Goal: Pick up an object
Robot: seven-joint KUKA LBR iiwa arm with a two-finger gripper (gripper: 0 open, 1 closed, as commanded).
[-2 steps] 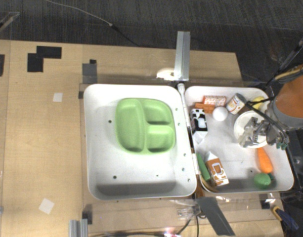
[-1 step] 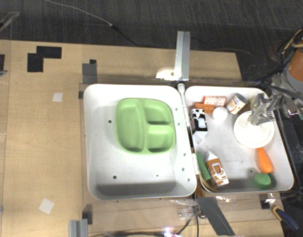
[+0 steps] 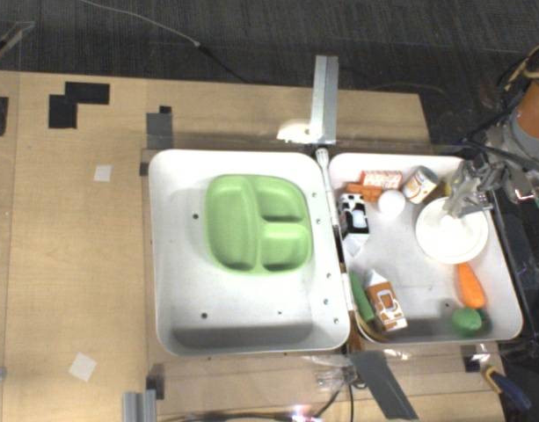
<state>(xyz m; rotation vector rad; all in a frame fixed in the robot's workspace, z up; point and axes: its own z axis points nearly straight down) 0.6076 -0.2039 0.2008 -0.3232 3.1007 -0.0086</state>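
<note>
Two white bins point(image 3: 177, 262) sit mid-frame. One green divided tray point(image 3: 256, 222) lies in the left bin. In the right bin, the gripper point(image 3: 467, 192) hovers over one white plate point(image 3: 451, 231); its grip cannot be told. One carrot point(image 3: 470, 286) below points up-down.

Even overhead light, soft shadows inside the white bins point(image 3: 177, 236), glare on them, slight blur.
</note>
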